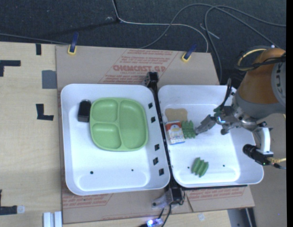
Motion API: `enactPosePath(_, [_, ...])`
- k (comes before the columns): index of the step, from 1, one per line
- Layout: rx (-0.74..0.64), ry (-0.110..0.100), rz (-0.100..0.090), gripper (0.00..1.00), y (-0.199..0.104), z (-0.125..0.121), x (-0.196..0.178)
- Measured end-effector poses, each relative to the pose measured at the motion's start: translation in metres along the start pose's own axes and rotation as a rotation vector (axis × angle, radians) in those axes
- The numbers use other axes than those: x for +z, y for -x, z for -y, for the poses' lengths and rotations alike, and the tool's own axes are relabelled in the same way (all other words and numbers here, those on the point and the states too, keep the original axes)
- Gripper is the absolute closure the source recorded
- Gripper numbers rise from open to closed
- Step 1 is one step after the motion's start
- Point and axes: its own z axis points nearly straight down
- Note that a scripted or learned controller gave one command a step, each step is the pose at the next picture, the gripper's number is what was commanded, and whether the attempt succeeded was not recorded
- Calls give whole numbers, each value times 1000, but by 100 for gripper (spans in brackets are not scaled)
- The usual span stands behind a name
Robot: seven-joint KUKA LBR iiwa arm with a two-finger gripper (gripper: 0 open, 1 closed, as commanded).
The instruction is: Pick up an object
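Red lettering runs across the cardboard sheet (137, 67) under my two bins, slanted and too blurred for me to read with any confidence; the small carton (175, 132) in the right bin (231, 169) has a red and white printed face, but its print is too small to make out.

That carton lies flat near the right bin's left wall, its long axis running roughly toward and away from the camera; a tan flat piece (176, 113) sits just behind it, touching or nearly so; a green ridged piece (188, 128) lies against the carton's right side, its long axis also near vertical in the view; a second green ridged piece (200, 166) lies well apart, nearer the front of the same bin, tilted slightly.

My arm (260, 86) reaches in from the right, orange band uppermost, wrist bent down over the right bin; my gripper (201, 126) points left and slightly down in the view, its tip at the right edge of the upper green piece; I cannot tell how its jaws stand, nor whether it touches that piece.

In the left bin (108, 178) a green divided plate (119, 124) lies flat, with a small black block (84, 110) just beside its left rim.
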Motion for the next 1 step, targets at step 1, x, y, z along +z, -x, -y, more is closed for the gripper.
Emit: enactPosePath(1, [0,0,0,0,-1,1,44])
